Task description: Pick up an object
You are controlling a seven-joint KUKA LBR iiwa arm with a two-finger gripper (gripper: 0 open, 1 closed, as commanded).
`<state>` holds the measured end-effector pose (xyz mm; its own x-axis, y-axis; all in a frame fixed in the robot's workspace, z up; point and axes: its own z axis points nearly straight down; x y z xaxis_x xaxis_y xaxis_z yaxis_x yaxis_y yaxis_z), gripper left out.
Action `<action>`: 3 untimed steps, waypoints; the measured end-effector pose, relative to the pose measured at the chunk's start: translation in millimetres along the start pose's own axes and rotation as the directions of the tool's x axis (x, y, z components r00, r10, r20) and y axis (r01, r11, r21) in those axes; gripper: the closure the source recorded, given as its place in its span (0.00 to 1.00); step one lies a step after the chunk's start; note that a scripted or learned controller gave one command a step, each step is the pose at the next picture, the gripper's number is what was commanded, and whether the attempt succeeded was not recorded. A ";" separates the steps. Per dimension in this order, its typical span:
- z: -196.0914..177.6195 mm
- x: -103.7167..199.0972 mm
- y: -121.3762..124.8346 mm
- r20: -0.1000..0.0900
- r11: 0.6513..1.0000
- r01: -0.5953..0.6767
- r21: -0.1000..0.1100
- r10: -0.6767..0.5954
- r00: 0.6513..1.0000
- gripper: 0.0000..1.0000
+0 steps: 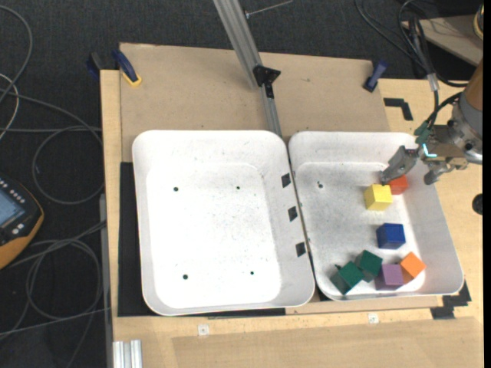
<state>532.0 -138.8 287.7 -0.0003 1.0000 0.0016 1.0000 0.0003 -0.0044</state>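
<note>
Light is even and fairly bright, falling from overhead; the two white bins [222, 148] look nearly washed out, without hard glare. Shadows are soft and short under the blocks [378, 197]. Detail is slightly soft and grainy throughout, and the dark floor [54, 67] stays dim

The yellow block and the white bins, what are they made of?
The yellow block looks like painted wood or solid plastic: flat matte faces, crisp edges. The white bins look like moulded plastic: smooth rounded corners, thin raised rims, scuffed with dark speckles.
</note>
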 end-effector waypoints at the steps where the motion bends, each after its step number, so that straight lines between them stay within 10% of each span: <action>1: -2.0 0.0 0.7 0.001 1.000 0.000 -0.005 0.000 1.000 0.00; 3: 90.3 13.5 6.9 -0.001 1.000 0.000 0.002 0.000 1.000 0.00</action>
<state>538.5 -125.1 197.3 -0.0001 1.0000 0.0022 1.0000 0.0001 -0.0063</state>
